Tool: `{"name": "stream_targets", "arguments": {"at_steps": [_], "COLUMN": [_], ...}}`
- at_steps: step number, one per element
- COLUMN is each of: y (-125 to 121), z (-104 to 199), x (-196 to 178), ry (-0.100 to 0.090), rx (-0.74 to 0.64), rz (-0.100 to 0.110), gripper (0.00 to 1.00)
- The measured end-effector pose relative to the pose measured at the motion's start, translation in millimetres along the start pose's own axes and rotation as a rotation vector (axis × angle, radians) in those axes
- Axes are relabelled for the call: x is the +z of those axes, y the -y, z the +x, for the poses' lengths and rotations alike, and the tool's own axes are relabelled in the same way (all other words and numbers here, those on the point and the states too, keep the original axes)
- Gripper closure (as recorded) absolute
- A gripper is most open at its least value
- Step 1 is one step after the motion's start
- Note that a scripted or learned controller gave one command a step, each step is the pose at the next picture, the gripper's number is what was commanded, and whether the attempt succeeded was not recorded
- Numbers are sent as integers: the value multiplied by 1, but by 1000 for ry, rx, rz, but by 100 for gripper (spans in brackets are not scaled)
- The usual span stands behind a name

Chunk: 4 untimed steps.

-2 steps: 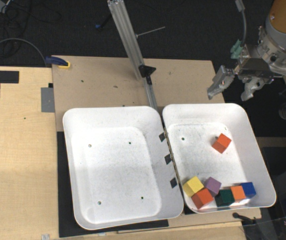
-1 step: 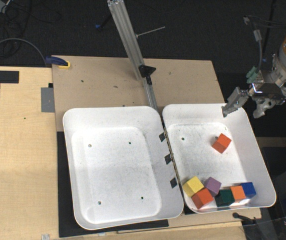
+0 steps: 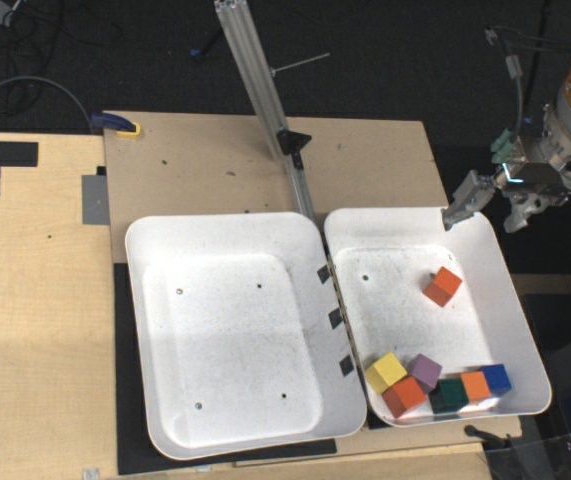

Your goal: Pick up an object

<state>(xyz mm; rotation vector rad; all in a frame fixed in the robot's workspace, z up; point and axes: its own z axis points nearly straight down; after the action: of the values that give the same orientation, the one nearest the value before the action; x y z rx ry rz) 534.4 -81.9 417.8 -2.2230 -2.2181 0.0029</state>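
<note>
An orange block (image 3: 443, 286) lay alone in the right bin (image 3: 500, 268), right of centre frame; other blocks (image 3: 435, 383) clustered at its lower edge. The gripper (image 3: 490, 204) hung released, holding nothing, over the bin's upper right corner. Wooden bench (image 3: 205, 163); dark floor behind.

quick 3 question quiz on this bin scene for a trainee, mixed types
1. True or false: every block lies in the right bin.
2. Which block sits apart from the cluster? A) yellow block B) lone orange block C) blue block
3. Fill in: the gripper hovers by the right bin's far ____ corner.

Key: 1 true; 2 B; 3 right. The yellow block and blue block sit in the near-edge cluster.
</note>
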Motion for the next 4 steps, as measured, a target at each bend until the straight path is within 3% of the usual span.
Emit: {"name": "stream_targets", "arguments": {"at_steps": [2, 3, 4], "y": [0, 36, 35], "z": [0, 85, 82], "x": [0, -14, -23], "ry": [0, -2, 0], "rx": [3, -10, -5], "rz": [0, -1, 3], "gripper": [0, 0, 100]}}
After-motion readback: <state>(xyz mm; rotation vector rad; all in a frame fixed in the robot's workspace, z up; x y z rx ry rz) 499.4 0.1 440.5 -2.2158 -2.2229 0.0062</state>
